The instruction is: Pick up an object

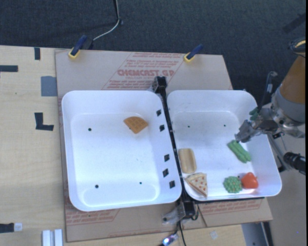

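My gripper (245,134) hangs over the right side of the right bin (205,97), just above the upper end of a green bean pod (239,151). Nothing shows between its tips. Along the right bin's front lie a green broccoli piece (232,184) and a red tomato (250,180) side by side. A tan bread roll (187,160) and a pizza slice (198,183) rest near the divider. An orange waffle-like cracker (135,124) lies in the left bin (72,137).
The two bins sit on a cardboard sheet (138,70) held by two yellow-and-blue clamps (78,46). A black clip strip (167,137) joins the bins at the middle. A cable (113,14) runs off at the back.
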`<state>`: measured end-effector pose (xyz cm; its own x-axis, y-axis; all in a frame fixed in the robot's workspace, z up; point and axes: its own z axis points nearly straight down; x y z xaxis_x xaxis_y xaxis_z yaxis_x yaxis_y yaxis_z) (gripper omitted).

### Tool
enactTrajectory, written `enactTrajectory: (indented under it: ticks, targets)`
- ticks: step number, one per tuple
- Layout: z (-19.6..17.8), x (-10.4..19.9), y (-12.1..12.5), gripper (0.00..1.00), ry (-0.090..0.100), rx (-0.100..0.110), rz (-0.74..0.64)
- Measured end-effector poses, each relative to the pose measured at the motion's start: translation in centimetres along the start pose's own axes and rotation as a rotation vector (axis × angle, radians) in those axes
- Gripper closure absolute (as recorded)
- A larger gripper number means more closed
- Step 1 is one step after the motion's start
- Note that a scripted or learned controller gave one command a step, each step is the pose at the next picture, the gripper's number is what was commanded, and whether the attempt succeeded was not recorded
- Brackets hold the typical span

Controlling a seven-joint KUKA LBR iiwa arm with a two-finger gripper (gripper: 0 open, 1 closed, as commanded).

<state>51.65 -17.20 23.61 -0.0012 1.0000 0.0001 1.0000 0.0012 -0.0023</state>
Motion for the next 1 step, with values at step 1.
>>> enactTrajectory:
  ticks: [1]
  targets:
    - [6.44,0.44,6.62,1.00,-0.002,-0.005,-0.001]
